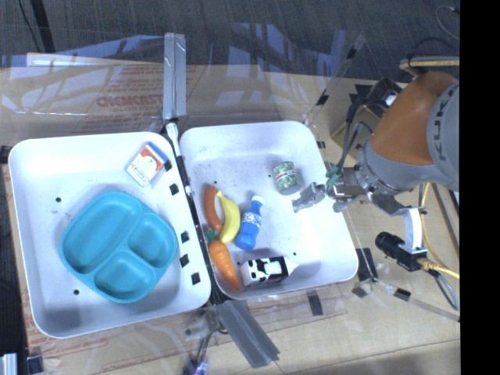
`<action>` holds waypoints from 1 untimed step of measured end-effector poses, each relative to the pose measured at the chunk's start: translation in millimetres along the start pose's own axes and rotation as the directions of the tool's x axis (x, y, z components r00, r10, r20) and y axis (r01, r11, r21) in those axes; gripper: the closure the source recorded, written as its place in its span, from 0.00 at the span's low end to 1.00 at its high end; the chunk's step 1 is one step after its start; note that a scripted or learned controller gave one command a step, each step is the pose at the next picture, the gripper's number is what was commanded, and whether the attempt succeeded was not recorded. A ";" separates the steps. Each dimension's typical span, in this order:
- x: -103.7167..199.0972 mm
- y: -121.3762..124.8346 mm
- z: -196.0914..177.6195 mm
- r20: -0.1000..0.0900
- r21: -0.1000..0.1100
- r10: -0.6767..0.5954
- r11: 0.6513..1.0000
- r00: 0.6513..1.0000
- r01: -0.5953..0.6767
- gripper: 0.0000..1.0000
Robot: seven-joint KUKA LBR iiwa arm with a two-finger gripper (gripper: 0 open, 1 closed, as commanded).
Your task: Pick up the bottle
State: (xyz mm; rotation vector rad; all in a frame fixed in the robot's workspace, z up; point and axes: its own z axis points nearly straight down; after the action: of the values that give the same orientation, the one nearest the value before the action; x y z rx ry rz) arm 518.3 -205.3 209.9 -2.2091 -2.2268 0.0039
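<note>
The surface (94, 92) is seen to carry two white bins side by side. One arm (414, 131), grey with an orange band, is seen reaching in, and its end effector (307, 198) is held over the near edge of the right bin (258, 135), close to that bin's wall; whether it is spread or pressed together cannot be told, and nothing is seen gripped in it.

The left bin (47, 162) lies well apart from the end effector, on the far side of the right bin from it. In it, one blue divided tray (117, 244) with three compartments is placed, and one small white card box (145, 165) with red and blue print is set beside the tray's upper edge.

In the right bin six things are counted. One bottle (249, 223), blue with a white cap, is found near the end effector, between it and the left bin, lying tilted on the bin floor. One banana (229, 216) is laid just beside the bottle on the side away from the end effector, and one brown sausage-shaped item (211, 205) is touched by the banana further off. One carrot (223, 262) is placed below these. One black and white patterned item (264, 269) is set beside the carrot. One small green can (286, 176) is found just beside the end effector, above the bottle.
</note>
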 end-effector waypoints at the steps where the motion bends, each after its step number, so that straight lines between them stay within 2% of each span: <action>1: 56.2 8.7 95.5 0.007 -0.032 -0.067 0.997 0.998 0.068 0.00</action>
State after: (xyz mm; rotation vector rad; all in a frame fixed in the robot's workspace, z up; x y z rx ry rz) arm 526.0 -148.9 114.5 -2.1508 -2.3198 -0.0264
